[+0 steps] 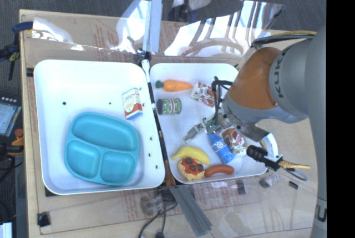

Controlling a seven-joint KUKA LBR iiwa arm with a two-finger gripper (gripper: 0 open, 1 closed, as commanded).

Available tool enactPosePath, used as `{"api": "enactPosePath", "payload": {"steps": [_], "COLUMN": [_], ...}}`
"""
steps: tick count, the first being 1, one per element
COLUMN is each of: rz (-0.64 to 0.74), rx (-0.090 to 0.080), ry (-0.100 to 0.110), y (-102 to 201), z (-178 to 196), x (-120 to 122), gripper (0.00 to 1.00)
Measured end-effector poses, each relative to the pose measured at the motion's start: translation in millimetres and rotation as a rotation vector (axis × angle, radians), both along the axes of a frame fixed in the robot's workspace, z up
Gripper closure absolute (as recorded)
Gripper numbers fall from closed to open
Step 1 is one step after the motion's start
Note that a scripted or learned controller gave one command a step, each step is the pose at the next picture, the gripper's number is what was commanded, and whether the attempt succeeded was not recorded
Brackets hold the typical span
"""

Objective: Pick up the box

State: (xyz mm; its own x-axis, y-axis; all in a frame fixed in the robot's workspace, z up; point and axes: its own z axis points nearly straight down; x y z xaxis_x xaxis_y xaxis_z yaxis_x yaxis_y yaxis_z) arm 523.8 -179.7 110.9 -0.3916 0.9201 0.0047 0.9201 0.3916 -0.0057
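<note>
Tool down inside the right-hand bin, low over the clutter in its middle, hanging from the grey arm with the orange band. State of the tool: cannot tell, with the wrist covering it from above.

Box, a small white carton with orange and red print, well apart from the tool, across the divider in the other bin, close to that bin's inner wall. Not in the tool's hold.

Just beside the tool, on the near side: a blue bottle lying tilted, and a small grey metal piece. Beyond the tool, toward the far wall: a white-and-red packet and a carrot. Between tool and divider: a green can on its side. Nearer the front wall than the tool: a banana, a toy pizza slice and a sausage.

Far from the tool, just past the box: a blue divided plate.
</note>
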Motion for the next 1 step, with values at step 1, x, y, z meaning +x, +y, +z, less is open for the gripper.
{"api": "enactPosePath", "payload": {"steps": [1], "rz": [0.082], "rx": [0.0], "ry": [-0.001], "y": [-6.5], "z": [-4.8], "x": [76.4], "gripper": [0.0]}}
